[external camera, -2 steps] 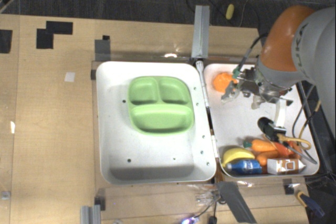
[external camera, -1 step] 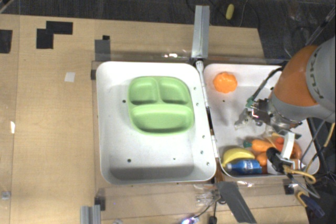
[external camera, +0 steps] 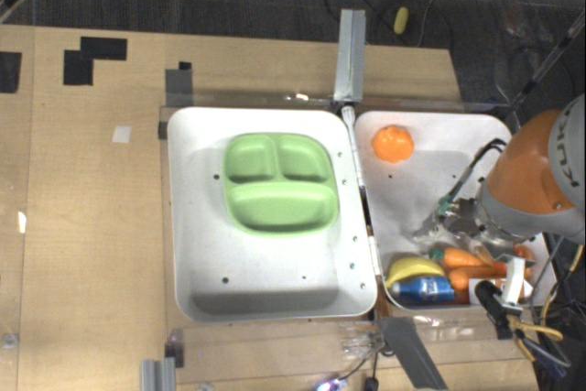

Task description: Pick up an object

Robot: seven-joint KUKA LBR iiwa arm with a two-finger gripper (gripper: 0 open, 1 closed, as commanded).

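Observation:
In the right bin, an orange round fruit lies at the far left corner. Along the near wall sit a yellow banana, a blue object just in front of it, and an orange carrot to their right. My gripper hangs low over the near half of this bin, just above and behind the carrot and banana. The wrist hides what is directly under it. I see nothing held.
The left bin holds a green divided plate in its far middle. A metal divider post stands behind the gap between the bins. Wooden bench surface extends to the left.

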